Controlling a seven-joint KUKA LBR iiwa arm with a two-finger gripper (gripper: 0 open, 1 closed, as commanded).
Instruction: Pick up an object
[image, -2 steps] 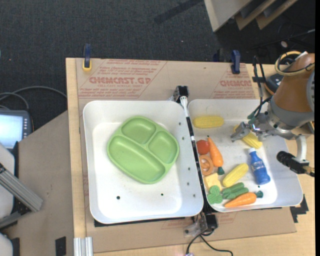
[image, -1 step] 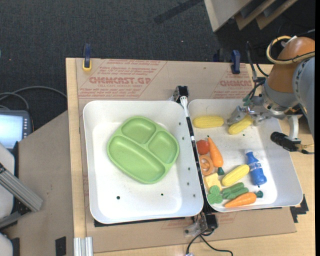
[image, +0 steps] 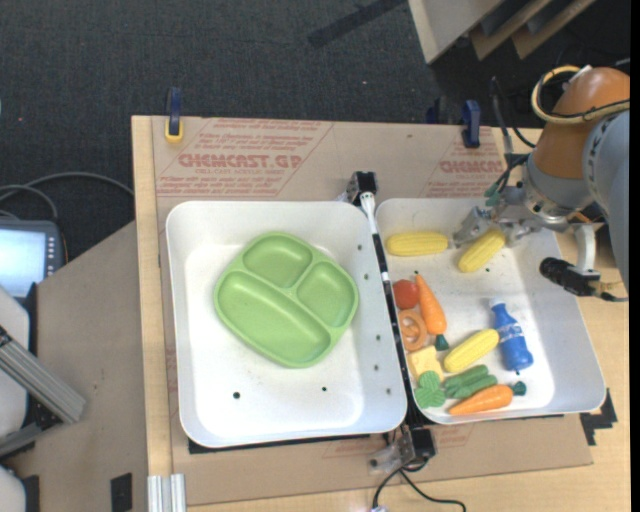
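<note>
Nothing is lifted yet: gripper is lowered onto a corn cob in right bin; finger state can't be told; grasp & lift remain.

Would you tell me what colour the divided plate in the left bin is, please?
Light green; the plate shows plainly in the camera view.

Green divided plate glossy smooth plastic; white bins matt plastic; bench board brown cardboard-like.
</note>
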